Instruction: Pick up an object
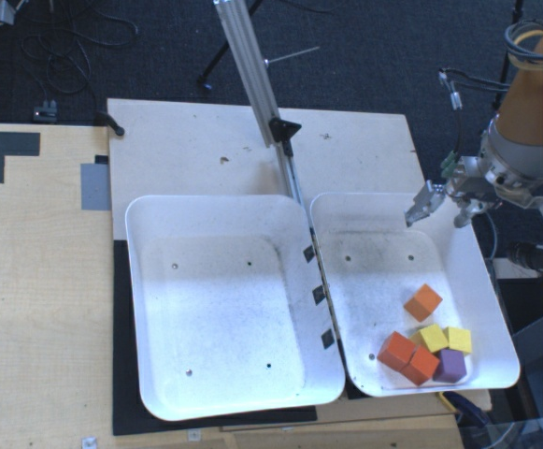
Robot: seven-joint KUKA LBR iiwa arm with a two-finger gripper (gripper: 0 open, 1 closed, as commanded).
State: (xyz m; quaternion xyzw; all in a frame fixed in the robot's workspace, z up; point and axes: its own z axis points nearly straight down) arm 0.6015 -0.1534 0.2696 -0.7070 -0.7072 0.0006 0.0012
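Hovering over the right bin's far right rim, the gripper hangs spread, pinching nothing. Approach step, by judgement: the blocks cluster well apart, in the near right corner. Next: travel nearer, descend, then close on one.

Fixed overhead slant on both bins

Two white bins hold orange, yellow and seemingly purple blocks.
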